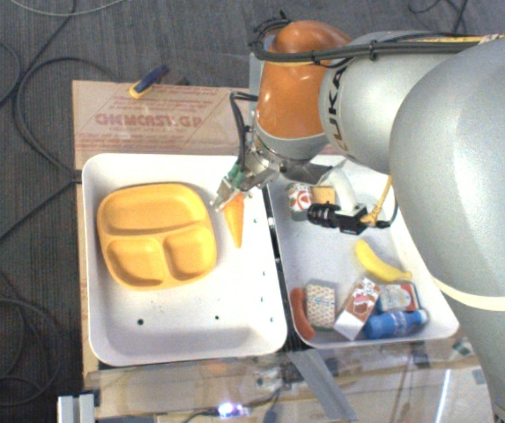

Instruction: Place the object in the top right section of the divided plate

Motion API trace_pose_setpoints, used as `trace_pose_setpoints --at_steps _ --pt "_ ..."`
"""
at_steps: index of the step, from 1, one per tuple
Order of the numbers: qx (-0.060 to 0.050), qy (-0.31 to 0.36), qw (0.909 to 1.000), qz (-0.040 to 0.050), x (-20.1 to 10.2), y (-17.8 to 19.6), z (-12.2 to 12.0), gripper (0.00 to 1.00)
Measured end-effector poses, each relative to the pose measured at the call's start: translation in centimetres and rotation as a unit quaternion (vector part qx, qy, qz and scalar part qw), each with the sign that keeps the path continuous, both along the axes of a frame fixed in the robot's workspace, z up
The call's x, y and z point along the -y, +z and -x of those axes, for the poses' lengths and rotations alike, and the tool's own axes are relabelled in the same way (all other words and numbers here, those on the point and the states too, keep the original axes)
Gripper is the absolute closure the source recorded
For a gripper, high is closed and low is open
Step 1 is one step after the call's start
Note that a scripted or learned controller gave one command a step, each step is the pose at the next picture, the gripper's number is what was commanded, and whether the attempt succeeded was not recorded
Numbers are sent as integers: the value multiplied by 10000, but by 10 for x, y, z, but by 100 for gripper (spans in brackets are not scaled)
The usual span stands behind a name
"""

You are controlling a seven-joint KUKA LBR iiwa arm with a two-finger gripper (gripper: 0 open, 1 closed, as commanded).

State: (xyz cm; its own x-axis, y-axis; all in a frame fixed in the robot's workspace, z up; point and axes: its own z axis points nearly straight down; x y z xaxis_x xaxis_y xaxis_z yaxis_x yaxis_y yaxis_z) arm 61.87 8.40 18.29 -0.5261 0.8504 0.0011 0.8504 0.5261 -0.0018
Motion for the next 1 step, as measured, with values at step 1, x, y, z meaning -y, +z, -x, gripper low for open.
trace_pose_setpoints --at_steps 1 --pt "0 212 9998 0 -115 66 42 100"
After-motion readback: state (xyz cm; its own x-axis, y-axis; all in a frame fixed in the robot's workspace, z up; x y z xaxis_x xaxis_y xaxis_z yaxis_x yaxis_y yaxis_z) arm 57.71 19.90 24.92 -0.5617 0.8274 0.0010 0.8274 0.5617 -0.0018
